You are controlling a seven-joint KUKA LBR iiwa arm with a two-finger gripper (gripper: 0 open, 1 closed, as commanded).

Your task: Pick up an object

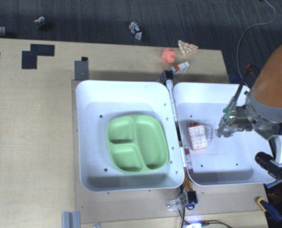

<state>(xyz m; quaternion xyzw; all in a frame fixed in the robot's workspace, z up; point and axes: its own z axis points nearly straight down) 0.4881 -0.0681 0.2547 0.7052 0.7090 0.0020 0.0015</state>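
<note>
The camera view shows, at the worktop's (pixel 32 127) near edge, a small clear clip and wires (pixel 183 203) below the seam between the two bins. In the left bin (pixel 91 96) a green divided tray (pixel 137 144) lies flat near the middle, nearer the bin's right wall. In the right bin (pixel 212 172) a small pink-and-white box (pixel 198 136) rests on the floor close to the left wall. The end effector (pixel 225 129) hangs just right of the box, near it, with nothing seen between its fingers; how far they are spread I cannot tell. Along the worktop's far edge, behind the bins, sit an orange ball (pixel 168 55), a wedge-shaped toy (pixel 187 47) and a small tube (pixel 180 68).
</note>
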